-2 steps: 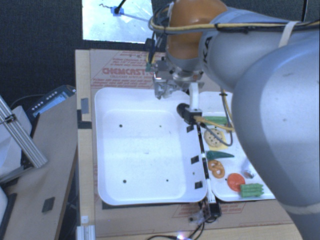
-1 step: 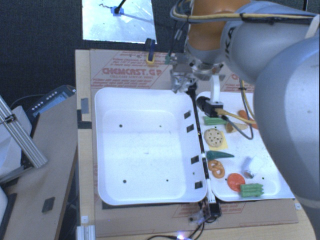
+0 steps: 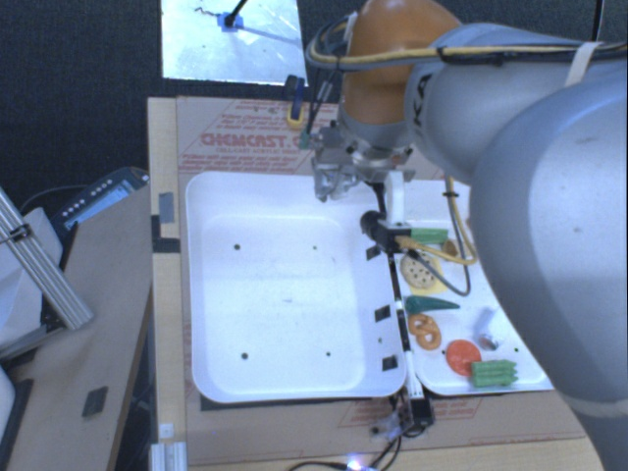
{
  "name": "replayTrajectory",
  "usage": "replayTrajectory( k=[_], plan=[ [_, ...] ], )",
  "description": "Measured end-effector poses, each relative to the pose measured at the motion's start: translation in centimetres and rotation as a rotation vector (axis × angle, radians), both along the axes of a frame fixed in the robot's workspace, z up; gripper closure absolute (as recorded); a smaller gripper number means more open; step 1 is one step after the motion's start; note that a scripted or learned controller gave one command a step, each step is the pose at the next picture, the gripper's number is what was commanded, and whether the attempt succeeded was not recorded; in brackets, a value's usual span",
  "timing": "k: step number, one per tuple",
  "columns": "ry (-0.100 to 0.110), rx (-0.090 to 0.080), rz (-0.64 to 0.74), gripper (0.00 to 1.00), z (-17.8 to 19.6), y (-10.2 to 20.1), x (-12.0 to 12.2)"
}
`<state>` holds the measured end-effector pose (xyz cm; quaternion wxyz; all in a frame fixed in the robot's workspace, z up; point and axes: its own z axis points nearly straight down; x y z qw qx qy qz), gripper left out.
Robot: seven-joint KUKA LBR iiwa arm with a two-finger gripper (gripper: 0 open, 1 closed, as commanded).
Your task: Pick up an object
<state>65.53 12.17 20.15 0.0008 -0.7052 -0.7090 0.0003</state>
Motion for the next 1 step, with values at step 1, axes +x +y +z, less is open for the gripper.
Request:
replayTrajectory(
  k=[1],
  plan=[
    [-0.005, 0.001, 0.001, 1.00, 2.05, 2.39, 1.05]
  ],
)
